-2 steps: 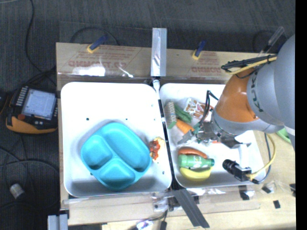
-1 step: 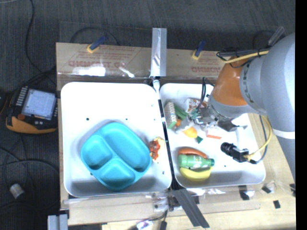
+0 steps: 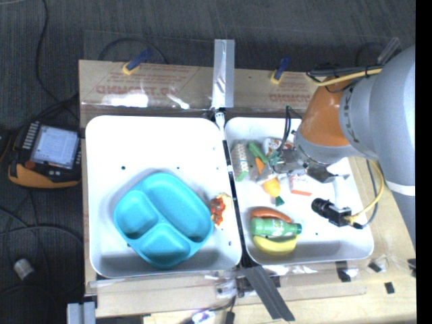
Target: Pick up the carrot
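Observation:
The carrot [image 3: 259, 162], a small orange piece with a green top, lies in the upper left part of the right bin [image 3: 358, 248]. My gripper [image 3: 281, 155] is low over that bin, just to the right of the carrot and very close to it. The grey and orange arm reaches in from the right and hides the bin's upper right area. Nothing in this view shows the carrot being held.
Near the carrot lie a striped packet [image 3: 239, 160], a yellow-orange piece [image 3: 271, 186] and a thin red item [image 3: 301, 193]. A green bottle [image 3: 274, 228], banana [image 3: 273, 246] and red sausage-like item [image 3: 271, 213] fill the front. The left bin [image 3: 108, 133] holds a blue divided plate [image 3: 162, 218] and a small orange-red thing [image 3: 218, 208].

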### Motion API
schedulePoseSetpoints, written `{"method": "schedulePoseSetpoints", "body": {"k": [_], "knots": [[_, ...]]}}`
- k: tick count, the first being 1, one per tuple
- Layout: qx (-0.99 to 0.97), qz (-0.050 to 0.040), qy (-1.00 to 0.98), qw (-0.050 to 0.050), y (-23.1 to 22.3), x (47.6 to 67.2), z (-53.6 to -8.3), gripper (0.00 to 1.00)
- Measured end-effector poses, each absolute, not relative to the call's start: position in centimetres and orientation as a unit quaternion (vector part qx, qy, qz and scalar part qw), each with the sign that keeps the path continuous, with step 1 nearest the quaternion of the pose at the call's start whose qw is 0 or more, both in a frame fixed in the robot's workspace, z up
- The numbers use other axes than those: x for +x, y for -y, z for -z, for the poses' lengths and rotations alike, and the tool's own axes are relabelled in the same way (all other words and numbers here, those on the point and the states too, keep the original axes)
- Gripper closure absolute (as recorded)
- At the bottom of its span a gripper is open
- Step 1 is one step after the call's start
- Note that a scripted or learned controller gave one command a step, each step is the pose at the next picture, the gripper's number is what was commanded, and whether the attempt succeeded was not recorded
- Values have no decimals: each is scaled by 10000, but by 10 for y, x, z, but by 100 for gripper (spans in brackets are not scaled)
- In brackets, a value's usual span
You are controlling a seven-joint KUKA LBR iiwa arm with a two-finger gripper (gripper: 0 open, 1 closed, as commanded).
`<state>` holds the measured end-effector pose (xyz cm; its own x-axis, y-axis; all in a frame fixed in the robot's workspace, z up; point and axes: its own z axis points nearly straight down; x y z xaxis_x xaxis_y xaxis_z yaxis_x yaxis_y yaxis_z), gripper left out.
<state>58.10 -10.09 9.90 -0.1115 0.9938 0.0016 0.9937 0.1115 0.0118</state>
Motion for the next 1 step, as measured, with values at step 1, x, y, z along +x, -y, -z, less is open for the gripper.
{"method": "schedulePoseSetpoints", "body": {"k": [1], "knots": [[7752, 27, -6317, 9, 89, 569, -250, 100]]}}
